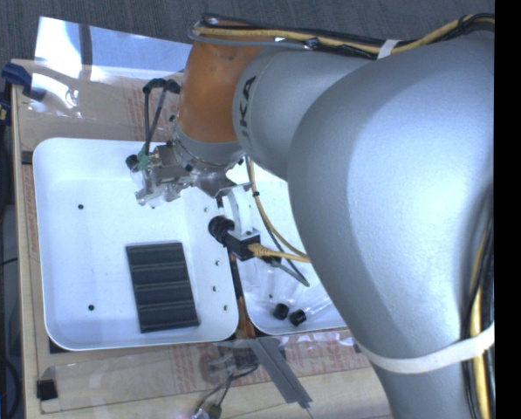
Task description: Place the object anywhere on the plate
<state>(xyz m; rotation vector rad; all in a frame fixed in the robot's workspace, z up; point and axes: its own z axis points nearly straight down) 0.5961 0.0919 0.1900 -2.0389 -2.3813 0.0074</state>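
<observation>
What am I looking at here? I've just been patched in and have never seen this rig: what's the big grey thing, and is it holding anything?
One camera looks down at a slant on a bench with two shallow white bins. The big grey shape is the robot arm, reaching in from the right. Its end effector hangs over the left bin. Whether it holds anything is too unclear to say. A dark ribbed plate lies flat in that bin, nearer the front. Small dark pieces sit in the right bin, largely hidden by the arm.

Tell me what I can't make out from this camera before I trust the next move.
- Gripper: too small and cluttered to judge the fingers or any held object.
- Right bin: mostly hidden under the arm.
- Plate: the dark ribbed slab in the left bin may be it; unclear.
</observation>
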